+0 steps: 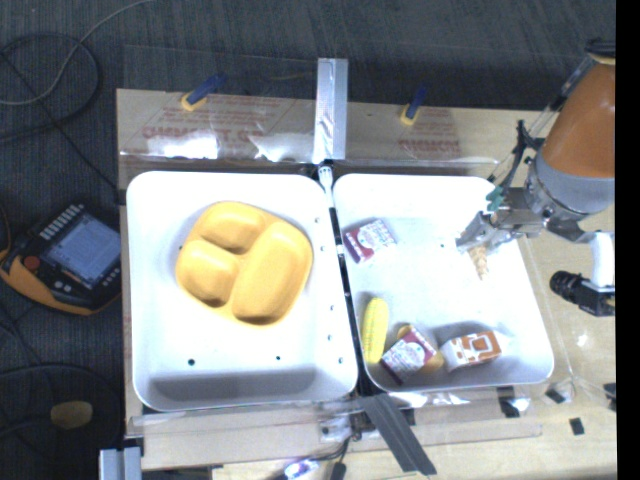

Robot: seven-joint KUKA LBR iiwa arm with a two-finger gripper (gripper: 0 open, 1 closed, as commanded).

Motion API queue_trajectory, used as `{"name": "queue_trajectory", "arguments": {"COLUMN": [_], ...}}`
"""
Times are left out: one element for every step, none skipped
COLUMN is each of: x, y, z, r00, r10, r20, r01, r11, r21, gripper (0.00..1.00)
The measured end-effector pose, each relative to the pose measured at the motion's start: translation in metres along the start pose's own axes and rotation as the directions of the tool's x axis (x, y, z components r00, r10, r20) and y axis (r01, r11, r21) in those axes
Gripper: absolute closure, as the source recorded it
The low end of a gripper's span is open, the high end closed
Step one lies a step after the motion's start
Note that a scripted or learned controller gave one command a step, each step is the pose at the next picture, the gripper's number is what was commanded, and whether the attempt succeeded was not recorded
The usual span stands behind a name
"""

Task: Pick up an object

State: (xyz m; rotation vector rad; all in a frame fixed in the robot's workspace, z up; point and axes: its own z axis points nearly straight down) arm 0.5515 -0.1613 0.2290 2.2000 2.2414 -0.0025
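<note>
- My gripper hung over the right bin, close to its right wall and toward the far side, my orange-banded arm reaching in from the right edge of the bench
- I could not tell how my gripper stood, nor whether it had hold of anything
- A small maroon-and-white packet lay near the right bin's left wall, toward the far side
- A yellow banana-like piece lay along the same wall, nearer the front
- At the front edge, a second maroon-and-white packet sat just beside an orange-and-white carton
- The left bin carried a big yellow lobed container in its middle
- An orange handheld pendant lay on the dark floor, well apart from the bench's left edge
</note>
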Motion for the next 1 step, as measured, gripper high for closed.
{"name": "queue_trajectory", "arguments": {"x": [0.0711], "y": [0.0412], "z": [0.0006], "r00": [0.99], "r10": [-0.14], "r20": [0.0], "r01": [0.14], "r11": [0.99], "r21": [0.001], "gripper": [1.0]}}
